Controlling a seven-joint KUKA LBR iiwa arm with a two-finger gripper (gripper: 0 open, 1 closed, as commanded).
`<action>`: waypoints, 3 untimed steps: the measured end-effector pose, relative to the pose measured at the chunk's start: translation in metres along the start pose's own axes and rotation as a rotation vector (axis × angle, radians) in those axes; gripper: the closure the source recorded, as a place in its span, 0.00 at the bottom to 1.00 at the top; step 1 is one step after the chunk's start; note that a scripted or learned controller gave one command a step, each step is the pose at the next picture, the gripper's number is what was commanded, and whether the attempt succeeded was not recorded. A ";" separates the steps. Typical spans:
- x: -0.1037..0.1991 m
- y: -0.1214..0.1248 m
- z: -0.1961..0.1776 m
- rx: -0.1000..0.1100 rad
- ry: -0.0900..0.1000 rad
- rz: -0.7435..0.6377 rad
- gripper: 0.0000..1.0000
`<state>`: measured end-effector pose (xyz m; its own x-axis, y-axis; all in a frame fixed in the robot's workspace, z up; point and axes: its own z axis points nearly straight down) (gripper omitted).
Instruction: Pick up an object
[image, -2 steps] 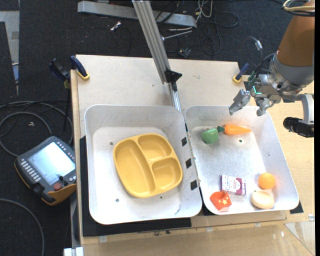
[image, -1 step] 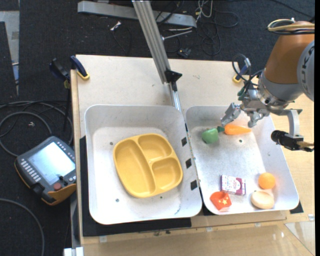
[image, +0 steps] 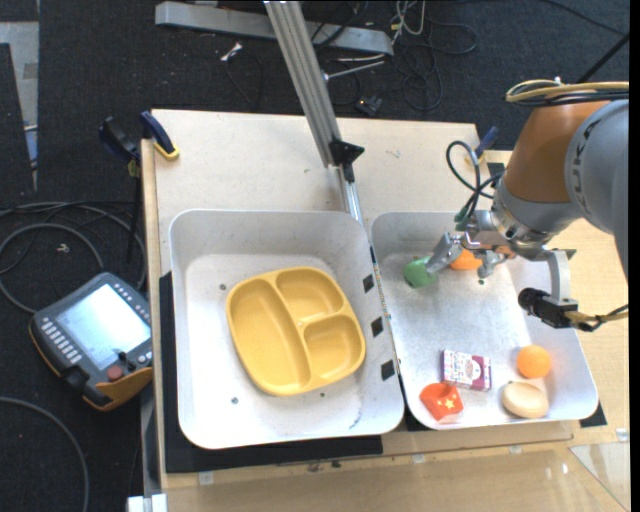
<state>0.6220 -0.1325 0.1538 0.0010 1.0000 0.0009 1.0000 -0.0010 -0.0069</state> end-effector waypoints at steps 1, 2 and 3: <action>0.001 -0.001 0.054 0.000 0.000 0.000 0.00; 0.000 0.001 0.040 -0.008 -0.001 0.000 1.00; 0.004 0.010 -0.020 -0.015 -0.003 -0.004 1.00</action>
<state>0.6325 -0.1283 0.1735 -0.0031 1.0000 -0.0019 1.0000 0.0031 0.0084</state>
